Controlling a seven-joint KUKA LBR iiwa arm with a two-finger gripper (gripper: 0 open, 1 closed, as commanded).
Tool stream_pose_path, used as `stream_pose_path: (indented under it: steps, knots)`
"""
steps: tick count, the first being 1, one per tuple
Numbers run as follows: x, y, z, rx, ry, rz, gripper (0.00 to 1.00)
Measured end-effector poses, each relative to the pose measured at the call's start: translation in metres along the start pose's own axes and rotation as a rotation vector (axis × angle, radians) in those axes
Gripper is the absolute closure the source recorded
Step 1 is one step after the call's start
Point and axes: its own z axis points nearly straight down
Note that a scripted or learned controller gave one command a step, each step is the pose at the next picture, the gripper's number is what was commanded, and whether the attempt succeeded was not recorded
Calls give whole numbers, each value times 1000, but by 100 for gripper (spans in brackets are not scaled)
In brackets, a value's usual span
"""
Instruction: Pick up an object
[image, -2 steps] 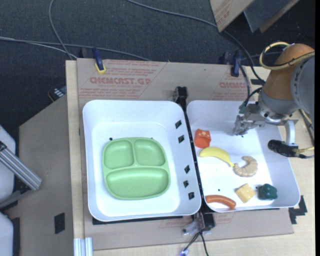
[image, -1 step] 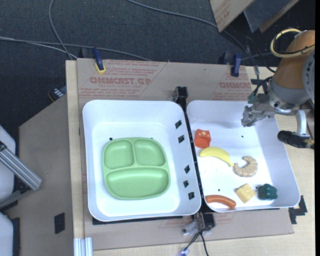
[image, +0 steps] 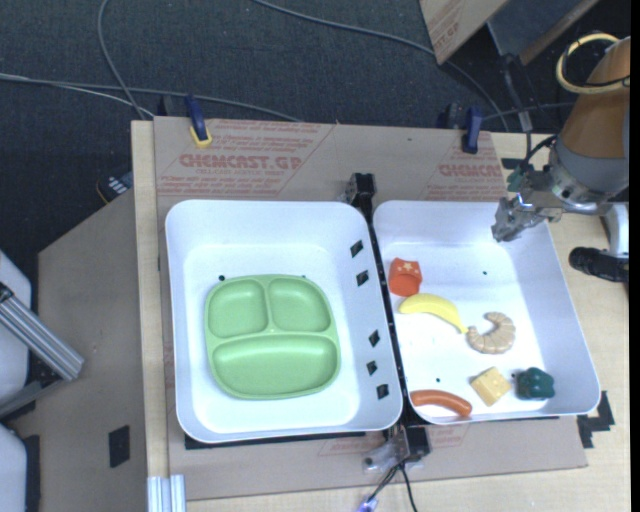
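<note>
From my station I see the gripper (image: 508, 222) hanging at about one o'clock over the right bin (image: 452, 226), close to that bin's far wall, with nothing between its fingers; whether they stand wide or narrow I cannot tell from this slant.

The things I could pick all lie in the right bin, toward six o'clock of the gripper: a red piece (image: 404, 277) and a yellow banana (image: 433, 309) near the divider, a tan shrimp-like piece (image: 493, 332) at mid-floor, a yellow cheese wedge (image: 489, 385) and a dark green piece (image: 534, 383) near the near edge, and a red sausage (image: 441, 402) at the bin's seven o'clock corner. The left bin (image: 190, 235) holds a green divided plate (image: 271, 337).

The risks, as I judge them:
- The banana and red piece sit just beside each other, so a descent there could nudge one while closing on the other.
- The sausage, wedge and green piece hug the near wall (a finger may strike the rim or wedge against it).
- The curved, low pieces look apt to slip out of a two-finger pinch.
- Starting so near the far wall, a straight drop would close on bare floor.
</note>
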Motion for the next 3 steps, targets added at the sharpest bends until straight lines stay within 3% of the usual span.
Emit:
stream_pose_path:
  steps: [1,3]
  knots:
    - [0,2,-51,-3,-1,0,100]
    - [109,-25,-54,8,3,-3,100]
